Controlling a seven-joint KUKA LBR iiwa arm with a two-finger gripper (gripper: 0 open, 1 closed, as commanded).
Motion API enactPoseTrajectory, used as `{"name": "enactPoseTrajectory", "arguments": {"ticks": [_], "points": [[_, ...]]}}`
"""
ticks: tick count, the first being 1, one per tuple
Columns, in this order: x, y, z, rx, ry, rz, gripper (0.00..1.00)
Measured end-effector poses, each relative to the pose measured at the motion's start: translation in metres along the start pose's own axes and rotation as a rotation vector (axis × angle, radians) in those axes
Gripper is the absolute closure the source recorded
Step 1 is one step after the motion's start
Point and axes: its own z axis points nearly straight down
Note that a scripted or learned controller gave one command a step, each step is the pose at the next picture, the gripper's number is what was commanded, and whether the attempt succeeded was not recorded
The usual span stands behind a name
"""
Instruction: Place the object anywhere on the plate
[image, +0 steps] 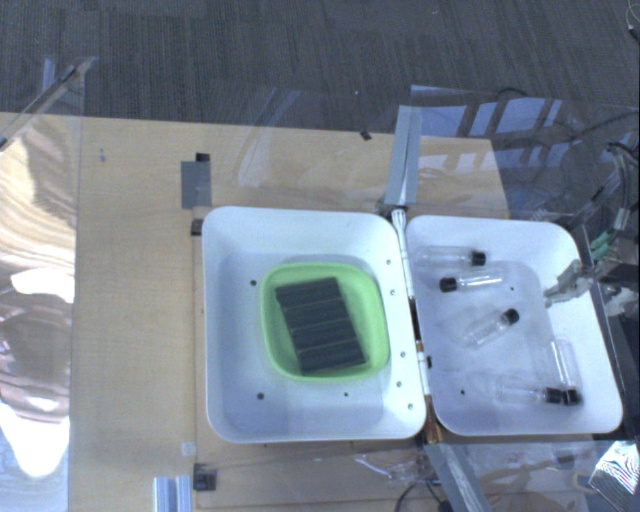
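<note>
A square lime-green plate sits in the middle of the left white bin. A dark grey ribbed block lies flat on the plate, turned slightly askew. Several clear tubes with black caps lie in the right white bin: one at the back, one just below it, one in the middle, and others along the right side and the front. My gripper pokes in at the right bin's right edge, away from the tubes and far from the plate.
A grey metal bar stands behind the seam between the bins. Cables and a green-wired fitting crowd the far right. Wooden bench top stretches to the left of the bins.
</note>
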Motion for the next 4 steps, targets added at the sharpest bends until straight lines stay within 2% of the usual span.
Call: {"name": "enactPoseTrajectory", "arguments": {"ticks": [1,4], "points": [[-0.0128,0.0038,-0.0964,-0.003,-0.001,0.062,0.00],[-0.0127,0.0037,-0.0960,-0.003,-0.001,0.062,0.00]]}}
